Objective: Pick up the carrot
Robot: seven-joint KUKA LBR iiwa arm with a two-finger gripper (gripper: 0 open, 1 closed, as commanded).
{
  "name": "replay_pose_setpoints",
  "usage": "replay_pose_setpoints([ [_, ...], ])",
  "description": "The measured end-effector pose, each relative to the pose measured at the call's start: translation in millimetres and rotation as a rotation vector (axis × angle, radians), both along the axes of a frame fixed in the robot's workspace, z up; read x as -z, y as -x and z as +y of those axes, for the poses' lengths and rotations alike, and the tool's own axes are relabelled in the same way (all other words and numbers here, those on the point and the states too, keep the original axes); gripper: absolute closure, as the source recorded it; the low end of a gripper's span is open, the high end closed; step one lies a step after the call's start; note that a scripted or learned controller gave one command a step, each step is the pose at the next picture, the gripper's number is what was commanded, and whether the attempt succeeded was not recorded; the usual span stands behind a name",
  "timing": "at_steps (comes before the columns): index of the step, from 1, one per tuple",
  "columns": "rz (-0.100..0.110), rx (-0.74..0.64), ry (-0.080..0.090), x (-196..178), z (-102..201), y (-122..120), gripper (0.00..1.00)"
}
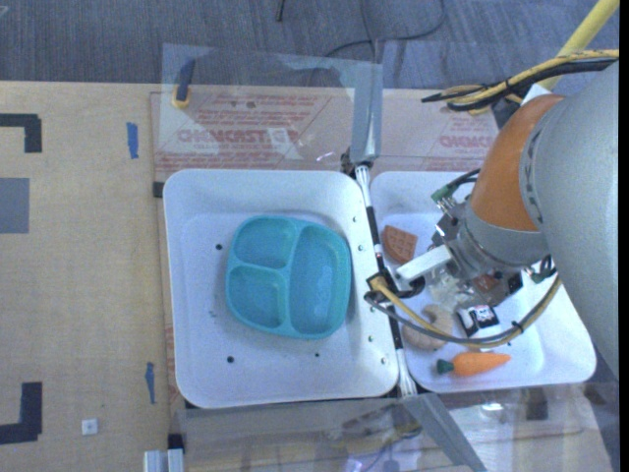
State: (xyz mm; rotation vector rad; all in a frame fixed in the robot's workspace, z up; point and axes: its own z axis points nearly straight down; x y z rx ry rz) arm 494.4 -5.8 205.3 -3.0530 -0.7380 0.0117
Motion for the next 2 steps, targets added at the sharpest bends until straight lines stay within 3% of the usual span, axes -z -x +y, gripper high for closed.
replay_pose_setpoints([
  [1,-0.001,0.171,0.001,-14.9,-36.7,13.5,1.00],
  [2,0.002,0.274,-0.001,11.1,-82.2,14.5,1.00],
])
